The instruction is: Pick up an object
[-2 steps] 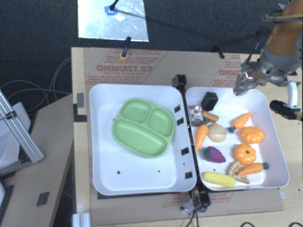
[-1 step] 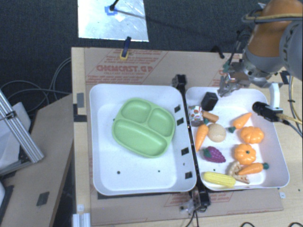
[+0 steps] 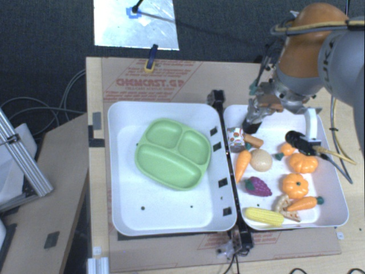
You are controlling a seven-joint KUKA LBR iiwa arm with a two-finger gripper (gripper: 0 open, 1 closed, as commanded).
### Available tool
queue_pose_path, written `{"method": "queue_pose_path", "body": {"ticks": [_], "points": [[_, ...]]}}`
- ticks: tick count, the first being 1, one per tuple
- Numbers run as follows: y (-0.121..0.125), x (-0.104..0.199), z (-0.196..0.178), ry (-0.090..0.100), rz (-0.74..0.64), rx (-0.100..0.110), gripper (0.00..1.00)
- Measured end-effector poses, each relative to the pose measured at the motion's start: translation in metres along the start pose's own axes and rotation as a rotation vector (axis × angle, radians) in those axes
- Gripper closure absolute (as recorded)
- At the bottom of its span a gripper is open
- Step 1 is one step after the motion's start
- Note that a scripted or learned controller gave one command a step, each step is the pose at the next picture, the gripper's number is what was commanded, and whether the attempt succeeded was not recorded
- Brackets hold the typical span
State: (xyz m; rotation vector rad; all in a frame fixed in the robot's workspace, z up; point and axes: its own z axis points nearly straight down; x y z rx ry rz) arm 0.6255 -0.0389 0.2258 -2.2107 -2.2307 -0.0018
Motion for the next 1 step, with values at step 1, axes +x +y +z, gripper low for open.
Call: {"method": "queue_pose_path", "body": {"ticks": [1], "points": [[0.0020, 0.0572, 0.0025, 0.001, -0.001, -0.001, 1.00]]}}
